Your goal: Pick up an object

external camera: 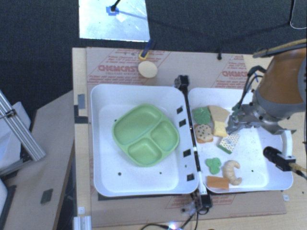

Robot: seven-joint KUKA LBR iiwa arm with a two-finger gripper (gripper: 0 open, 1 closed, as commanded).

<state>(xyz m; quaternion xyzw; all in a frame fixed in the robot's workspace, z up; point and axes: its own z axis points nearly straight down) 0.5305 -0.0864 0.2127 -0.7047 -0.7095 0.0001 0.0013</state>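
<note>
The right bin (273,176) holds several toy foods. At its left are a green leafy piece (201,114), a tan wedge (219,112), a yellow block (220,129) and a speckled cookie slice (204,133). A green-and-white patterned piece (229,143) lies in the middle. Toward the front lie a small green piece (213,165), a croissant (233,172) and an orange block (217,182). My gripper (234,124) hangs low over the bin, just right of the yellow block and above the patterned piece. Nothing shows held in it.
A green divided plate (145,134) lies in the left bin (103,176). A divider with black clips (188,128) separates the bins. A round tan disc (147,69) sits behind the left bin. A black cylinder (276,158) on the arm overhangs the right bin's right side.
</note>
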